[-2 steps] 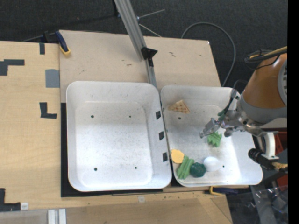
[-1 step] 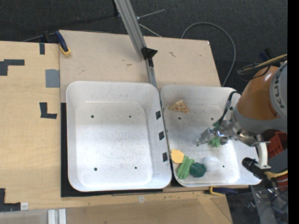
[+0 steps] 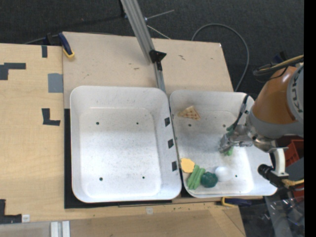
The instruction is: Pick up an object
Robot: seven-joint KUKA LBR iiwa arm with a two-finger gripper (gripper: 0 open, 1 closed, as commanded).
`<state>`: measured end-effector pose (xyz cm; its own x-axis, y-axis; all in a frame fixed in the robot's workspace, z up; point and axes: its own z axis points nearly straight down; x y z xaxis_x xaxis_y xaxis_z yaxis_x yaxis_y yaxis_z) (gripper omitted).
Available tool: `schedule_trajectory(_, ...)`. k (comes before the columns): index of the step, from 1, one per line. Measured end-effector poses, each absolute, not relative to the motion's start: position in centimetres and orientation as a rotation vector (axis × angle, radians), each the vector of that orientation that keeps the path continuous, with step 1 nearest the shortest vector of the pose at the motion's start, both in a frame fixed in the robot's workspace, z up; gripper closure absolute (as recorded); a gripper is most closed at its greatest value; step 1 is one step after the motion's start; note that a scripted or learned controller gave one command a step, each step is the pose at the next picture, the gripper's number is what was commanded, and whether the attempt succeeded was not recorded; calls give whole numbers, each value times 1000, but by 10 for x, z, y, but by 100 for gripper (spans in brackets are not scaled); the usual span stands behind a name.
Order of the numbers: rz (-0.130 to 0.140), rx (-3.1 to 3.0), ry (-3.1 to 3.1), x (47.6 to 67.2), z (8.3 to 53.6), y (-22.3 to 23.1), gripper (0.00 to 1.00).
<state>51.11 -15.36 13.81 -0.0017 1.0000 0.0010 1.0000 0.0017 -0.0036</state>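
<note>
My gripper (image 3: 227, 147) reaches down into the right bin (image 3: 210, 98) from the right, low over its floor near the middle right. A small green thing sits at the fingertips; whether it is held is unclear. A tan waffle-patterned wedge (image 3: 189, 113) lies at the back of that bin. Along its front edge lie a yellow piece (image 3: 187, 165), a light green ridged piece (image 3: 195, 177), a dark green round object (image 3: 209, 179) and a white ball (image 3: 221, 172).
The left bin (image 3: 79, 102) stands beside the right one, with black clips on the shared wall. A slanted metal pole (image 3: 139, 23) rises behind the bins. The orange and grey arm (image 3: 279, 105) overhangs the right bin's right rim.
</note>
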Motion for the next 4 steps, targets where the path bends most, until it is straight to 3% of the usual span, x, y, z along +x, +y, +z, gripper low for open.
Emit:
schedule_trajectory(1,-2,-2224,-2224,507,192,-163,100)
schedule_trajectory(2,-1,-2221,-2224,508,218,-163,100)
schedule_trajectory(4,2,-2212,-2226,521,215,-47,100)
